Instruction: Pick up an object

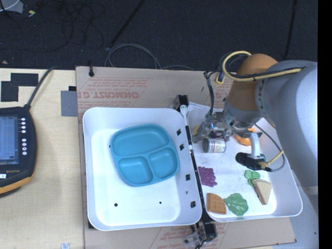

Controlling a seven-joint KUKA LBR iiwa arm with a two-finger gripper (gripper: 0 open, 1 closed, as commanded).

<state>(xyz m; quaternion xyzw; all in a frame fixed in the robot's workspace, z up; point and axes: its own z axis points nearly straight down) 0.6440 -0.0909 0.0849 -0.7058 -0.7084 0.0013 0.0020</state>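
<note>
While low in the right bin (290, 204), the hand (214, 134) hovers — near purple grapes (208, 176).

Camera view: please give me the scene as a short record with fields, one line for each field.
left bin: holds a blue divided plate
right bin: holds toy food and the arm's working end
gripper: low in the right bin's upper left part, over a small can
grasp: cannot tell from this view
near front edge: purple grapes, waffle, green leaf, sandwich wedge
outside bins: handheld control pad at far left of the bench
</note>
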